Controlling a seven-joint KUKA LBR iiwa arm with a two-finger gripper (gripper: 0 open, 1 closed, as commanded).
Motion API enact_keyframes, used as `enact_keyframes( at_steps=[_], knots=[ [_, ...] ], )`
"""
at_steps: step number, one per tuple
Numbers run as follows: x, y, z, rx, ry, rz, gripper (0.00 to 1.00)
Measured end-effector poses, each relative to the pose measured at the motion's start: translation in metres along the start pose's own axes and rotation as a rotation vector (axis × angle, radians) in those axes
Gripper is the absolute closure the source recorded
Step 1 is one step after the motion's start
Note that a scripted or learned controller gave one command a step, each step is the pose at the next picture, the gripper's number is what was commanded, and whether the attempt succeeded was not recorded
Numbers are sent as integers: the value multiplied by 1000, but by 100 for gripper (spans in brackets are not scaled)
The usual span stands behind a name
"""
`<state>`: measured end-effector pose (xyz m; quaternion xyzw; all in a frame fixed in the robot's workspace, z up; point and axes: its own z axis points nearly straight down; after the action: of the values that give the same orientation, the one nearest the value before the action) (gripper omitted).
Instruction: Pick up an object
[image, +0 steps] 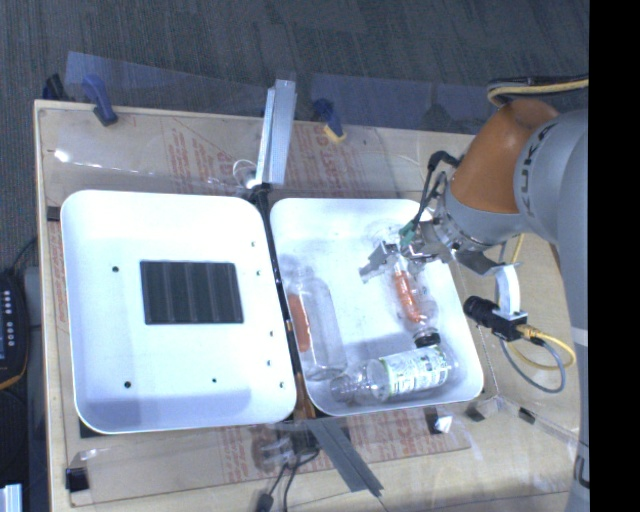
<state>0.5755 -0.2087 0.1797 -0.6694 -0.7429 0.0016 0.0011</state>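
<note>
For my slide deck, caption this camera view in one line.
KUKA arm's gripper lowered into the right bin over clear plastic bottles; left bin holds a dark ribbed panel.

Left bin (100, 240): white, dark grey ribbed rectangle (191, 292) at centre, few small black dots around it.
Right bin (330, 230), beside left bin: white.
Three clear bottles in right bin: one nearest left bin (312, 325) with orange strip; one farther from it (410, 297) with orange content, black cap; one along near wall (400, 375) with white-green label.
Arm (520, 170), beyond right bin: grey, orange band.
Bench (150, 140): pale wood, faint red print; blue clamps (100, 100) at far edge.
</note>
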Motion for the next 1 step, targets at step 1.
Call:
enact_keyframes(
  at_steps=[1],
  knots=[
    [0,0,22,0,2,-59,0]
  ],
)
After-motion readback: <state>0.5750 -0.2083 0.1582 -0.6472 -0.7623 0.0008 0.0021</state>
